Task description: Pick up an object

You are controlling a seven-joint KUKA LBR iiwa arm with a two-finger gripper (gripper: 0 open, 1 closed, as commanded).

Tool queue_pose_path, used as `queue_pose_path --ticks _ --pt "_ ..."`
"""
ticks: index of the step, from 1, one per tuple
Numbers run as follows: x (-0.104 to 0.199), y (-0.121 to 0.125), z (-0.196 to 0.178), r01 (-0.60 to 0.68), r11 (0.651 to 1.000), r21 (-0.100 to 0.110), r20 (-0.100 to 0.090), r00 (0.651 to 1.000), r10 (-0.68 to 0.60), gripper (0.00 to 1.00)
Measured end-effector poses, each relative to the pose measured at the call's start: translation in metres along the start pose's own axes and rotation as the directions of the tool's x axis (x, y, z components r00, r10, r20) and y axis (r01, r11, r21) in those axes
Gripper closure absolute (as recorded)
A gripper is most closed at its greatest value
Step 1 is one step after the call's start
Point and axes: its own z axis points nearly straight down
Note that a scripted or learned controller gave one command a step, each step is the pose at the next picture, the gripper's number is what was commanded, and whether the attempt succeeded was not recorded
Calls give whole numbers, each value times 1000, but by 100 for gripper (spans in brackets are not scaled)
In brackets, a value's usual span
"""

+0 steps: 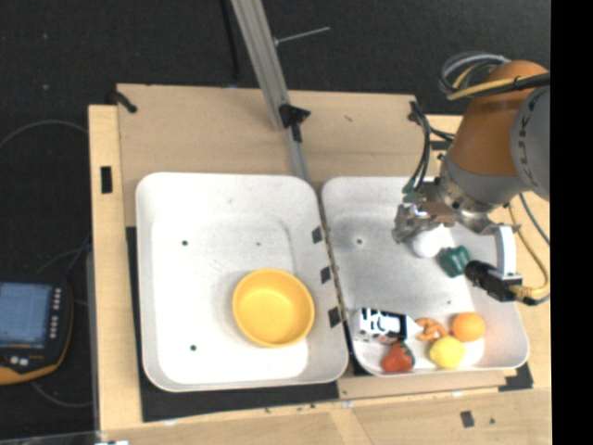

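While the gripper (419,233) hung low over the right bin (371,213), its state could not be told. A white object (428,243) and a teal piece (454,260) lay just beneath it, probably light and smooth, best pinched across the middle. Small fruit (468,326) clustered near.

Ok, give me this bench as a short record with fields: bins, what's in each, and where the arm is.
left bin: yellow bowl near its front right
right bin: front corner holds an orange, lemon, red fruit, black-and-white box
also right bin: white object and teal object under the arm
arm: over the right bin's far right
tool: low, beside the white object
tool fingers: cannot tell
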Motion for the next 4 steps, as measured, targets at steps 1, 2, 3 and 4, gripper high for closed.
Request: queue_pose_path --ticks 1,2,3,4 --pt "51 -15 -18 4 1000 4 -3 1000 -4 100" --pt "99 -33 -34 5 1000 5 -4 1000 -5 100" --pt "152 -50 -42 6 1000 7 -4 1000 -6 100" --pt "198 -83 -28 4 1000 8 -2 1000 -4 100"
